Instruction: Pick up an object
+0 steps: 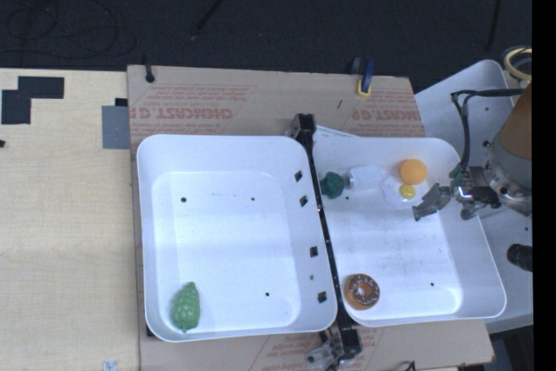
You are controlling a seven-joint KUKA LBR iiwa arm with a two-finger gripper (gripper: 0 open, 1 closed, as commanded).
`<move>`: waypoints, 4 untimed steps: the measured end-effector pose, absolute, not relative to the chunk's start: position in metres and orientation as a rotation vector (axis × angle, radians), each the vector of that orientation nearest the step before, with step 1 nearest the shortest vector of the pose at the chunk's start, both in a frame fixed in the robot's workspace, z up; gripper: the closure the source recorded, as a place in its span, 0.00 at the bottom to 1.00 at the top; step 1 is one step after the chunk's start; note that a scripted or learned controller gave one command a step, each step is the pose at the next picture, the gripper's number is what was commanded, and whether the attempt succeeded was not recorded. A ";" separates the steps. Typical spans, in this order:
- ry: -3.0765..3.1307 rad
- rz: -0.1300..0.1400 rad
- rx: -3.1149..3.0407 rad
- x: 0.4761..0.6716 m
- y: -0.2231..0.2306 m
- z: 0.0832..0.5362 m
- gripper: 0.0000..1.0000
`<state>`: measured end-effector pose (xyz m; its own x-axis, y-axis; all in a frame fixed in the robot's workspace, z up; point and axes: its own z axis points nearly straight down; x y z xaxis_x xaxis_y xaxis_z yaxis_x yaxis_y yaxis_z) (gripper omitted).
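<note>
The grey two-finger gripper (432, 205) hangs over the right shallow white bin's (469, 291) right side, whether it is apart or together I cannot tell. An orange ball (413, 170) lies just left, far side.

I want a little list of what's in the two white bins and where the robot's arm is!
left bin: bumpy green lump in the near left corner
right bin: round orange ball, small yellow piece, dark green round object, clear plastic item, brown ring-shaped doughnut
end effector: over the right bin's right edge, near the yellow piece, nothing seen in it
</note>
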<state>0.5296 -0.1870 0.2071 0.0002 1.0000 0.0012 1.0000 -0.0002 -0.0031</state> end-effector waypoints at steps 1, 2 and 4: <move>-2.215 0.008 -2.217 0.546 -0.213 0.113 0.00; -2.214 0.005 -2.215 0.472 -0.188 0.111 0.00; -2.226 -0.002 -2.220 0.549 -0.213 0.088 0.00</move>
